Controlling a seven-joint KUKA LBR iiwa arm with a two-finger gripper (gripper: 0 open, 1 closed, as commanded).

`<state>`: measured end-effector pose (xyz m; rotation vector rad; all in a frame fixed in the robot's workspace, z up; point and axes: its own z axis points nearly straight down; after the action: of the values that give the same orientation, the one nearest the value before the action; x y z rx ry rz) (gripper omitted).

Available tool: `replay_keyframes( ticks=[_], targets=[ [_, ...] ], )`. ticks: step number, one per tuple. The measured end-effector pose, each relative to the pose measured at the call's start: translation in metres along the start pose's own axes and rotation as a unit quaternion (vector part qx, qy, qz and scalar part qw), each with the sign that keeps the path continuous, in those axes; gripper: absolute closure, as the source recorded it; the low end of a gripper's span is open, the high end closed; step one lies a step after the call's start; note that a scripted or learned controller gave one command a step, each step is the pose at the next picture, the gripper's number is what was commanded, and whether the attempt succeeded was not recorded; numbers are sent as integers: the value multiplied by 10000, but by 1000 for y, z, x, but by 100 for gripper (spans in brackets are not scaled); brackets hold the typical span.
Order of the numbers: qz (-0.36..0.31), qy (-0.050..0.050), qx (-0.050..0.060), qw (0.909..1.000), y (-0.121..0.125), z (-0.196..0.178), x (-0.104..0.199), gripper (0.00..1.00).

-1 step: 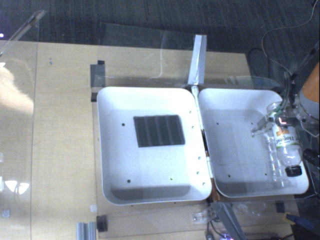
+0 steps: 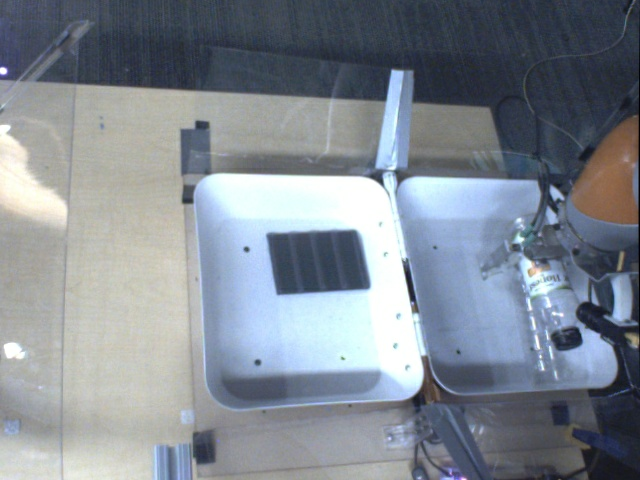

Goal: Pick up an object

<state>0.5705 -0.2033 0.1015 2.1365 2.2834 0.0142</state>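
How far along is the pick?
Done: the arm has reached over the right bin, beside the clear plastic bottle. In hand: nothing that can be confirmed; the bottle lies on the bin floor. Left: grasping and lifting it. The dark ribbed pad sits untouched in the left bin.

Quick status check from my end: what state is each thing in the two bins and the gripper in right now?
Clear plastic bottle with a white label: lying on its side in the right white bin, near its right wall.
Dark ribbed rectangular mat: lying flat in the left white bin.
Gripper: over the bottle's upper end; grasp not discernible.
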Motion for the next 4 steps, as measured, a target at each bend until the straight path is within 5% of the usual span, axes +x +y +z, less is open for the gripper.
replay_keyframes(
  ticks=[1, 2, 3, 4],
  targets=[
    [-8, -5, -26, 10000, 2, -11, 1, 100],
    [-739, -9, -29, 9973, 6, 5, -2, 100],
    [-936, 17, 39, 9956, 67, -79, 44, 100],
    [-923, 21, 64, 9957, 76, -2, 33, 100]
  ],
)
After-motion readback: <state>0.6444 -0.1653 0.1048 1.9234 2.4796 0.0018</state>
